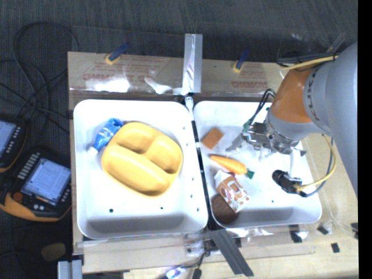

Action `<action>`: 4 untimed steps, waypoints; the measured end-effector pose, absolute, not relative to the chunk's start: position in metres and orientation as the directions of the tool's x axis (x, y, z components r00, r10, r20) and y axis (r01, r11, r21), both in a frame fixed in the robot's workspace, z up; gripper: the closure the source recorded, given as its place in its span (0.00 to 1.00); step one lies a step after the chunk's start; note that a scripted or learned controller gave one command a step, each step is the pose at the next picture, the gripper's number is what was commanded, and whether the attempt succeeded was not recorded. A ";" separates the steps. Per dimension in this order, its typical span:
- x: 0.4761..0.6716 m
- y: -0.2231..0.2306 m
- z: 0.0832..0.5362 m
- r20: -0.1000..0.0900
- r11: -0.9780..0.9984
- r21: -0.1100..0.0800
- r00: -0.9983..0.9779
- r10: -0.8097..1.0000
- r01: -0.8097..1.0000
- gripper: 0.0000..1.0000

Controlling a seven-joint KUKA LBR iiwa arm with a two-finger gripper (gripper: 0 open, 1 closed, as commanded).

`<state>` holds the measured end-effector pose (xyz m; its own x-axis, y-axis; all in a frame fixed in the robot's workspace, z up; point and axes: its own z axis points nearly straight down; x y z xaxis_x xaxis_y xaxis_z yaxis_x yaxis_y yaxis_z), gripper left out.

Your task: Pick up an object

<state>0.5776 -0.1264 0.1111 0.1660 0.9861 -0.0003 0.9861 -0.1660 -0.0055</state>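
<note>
In the right bin (pixel 302 214), an orange carrot with a green tip (pixel 228 164) lies near the middle. A small orange square block (pixel 212 137) sits up and to its left. A white and orange packet (pixel 233 192) rests on a brown round thing (pixel 224 210) at the front left corner. My gripper (pixel 249 138) hangs low over the bin's upper middle, just above and right of the carrot and right of the block. Nothing shows in its grasp.
The left bin (pixel 93 214) holds a large yellow bun-shaped object (pixel 141 157) and a crumpled blue wrapper (pixel 106 133) at its upper left. A black cable end (pixel 283 179) dangles from the arm over the right bin. Handheld controllers (pixel 35 182) lie off the bench to the left.
</note>
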 end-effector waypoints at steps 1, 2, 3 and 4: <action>0.564 -0.109 0.089 0.002 -0.319 0.012 0.319 0.948 0.948 0.00; 0.568 -0.065 0.181 0.002 -0.022 -0.005 0.022 1.000 1.000 0.00; 0.594 -0.094 0.088 -0.002 0.159 0.006 -0.159 0.987 0.987 0.00; 0.558 -0.097 0.089 0.001 -0.007 0.015 0.006 1.000 1.000 0.00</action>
